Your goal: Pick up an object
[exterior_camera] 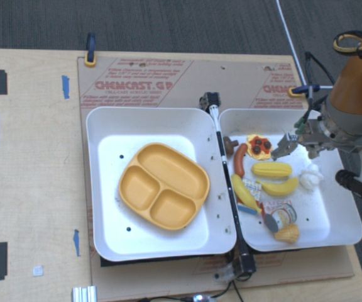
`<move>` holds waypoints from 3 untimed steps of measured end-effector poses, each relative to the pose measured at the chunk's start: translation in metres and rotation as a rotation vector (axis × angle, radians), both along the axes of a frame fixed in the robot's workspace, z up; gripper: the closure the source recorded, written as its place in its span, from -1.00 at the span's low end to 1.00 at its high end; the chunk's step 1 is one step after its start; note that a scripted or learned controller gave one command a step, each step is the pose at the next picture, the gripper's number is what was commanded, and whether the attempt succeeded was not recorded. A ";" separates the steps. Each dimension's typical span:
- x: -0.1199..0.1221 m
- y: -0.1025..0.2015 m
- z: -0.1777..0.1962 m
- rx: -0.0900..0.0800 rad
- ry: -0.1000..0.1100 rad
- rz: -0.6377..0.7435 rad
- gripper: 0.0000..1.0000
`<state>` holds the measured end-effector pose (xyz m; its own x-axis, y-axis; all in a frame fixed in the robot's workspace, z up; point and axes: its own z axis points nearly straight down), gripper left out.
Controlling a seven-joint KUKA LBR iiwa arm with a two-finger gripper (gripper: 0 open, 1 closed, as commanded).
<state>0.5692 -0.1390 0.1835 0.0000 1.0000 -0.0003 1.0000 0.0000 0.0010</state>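
Over right bin (351, 228) | gripper (292, 145) above corn (271, 169) | opening: cannot tell

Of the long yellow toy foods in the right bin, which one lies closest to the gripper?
The yellow corn cob, uppermost of the three, just below-left of the gripper; both yellow bananas lie farther down.

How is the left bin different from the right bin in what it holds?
The left bin holds one large yellow divided plate; the right bin holds many small things, among them a banana, a corn cob and a red sausage. The gripper hangs over the right bin, not the left bin. Both bins are white, shallow and alike in size.
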 end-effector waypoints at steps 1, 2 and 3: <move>0.009 0.031 -0.097 0.000 -0.003 0.001 -1.00; 0.010 0.030 -0.086 -0.001 -0.007 0.000 1.00; -0.029 0.112 0.001 0.001 0.000 0.002 1.00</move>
